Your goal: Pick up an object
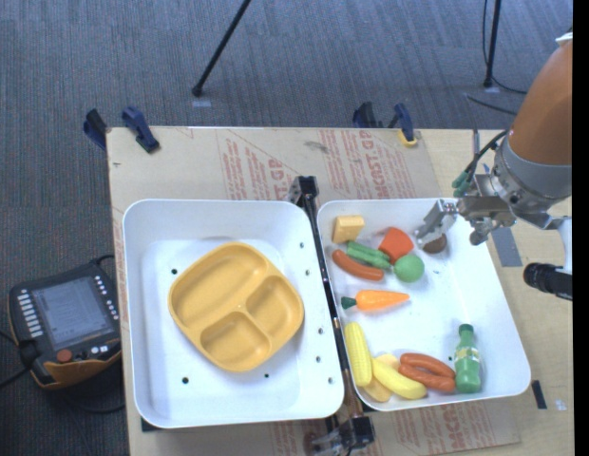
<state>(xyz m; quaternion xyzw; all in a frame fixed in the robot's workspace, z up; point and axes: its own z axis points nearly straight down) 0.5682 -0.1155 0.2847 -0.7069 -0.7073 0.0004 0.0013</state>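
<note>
Yellow tray (236, 306), orange carrot (380, 300), green bottle (466, 357)

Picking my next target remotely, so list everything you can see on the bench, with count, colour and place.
Bins: 2, white, side by side on the board
Divided plate: 1, yellow, left bin
Cheese block: 1, yellow, right bin, far corner
Sausages: 2, red-orange, one far, one near
Carrot: 1, orange, middle
Green ball: 1, by the carrot
Corn: 1, yellow, near-left
Banana: 1, yellow, near edge
Bottle: 1, green, near-right
Clamps: blue, board's far edge
Pendant: 1, floor left
Gripper: over right bin's far edge
</note>
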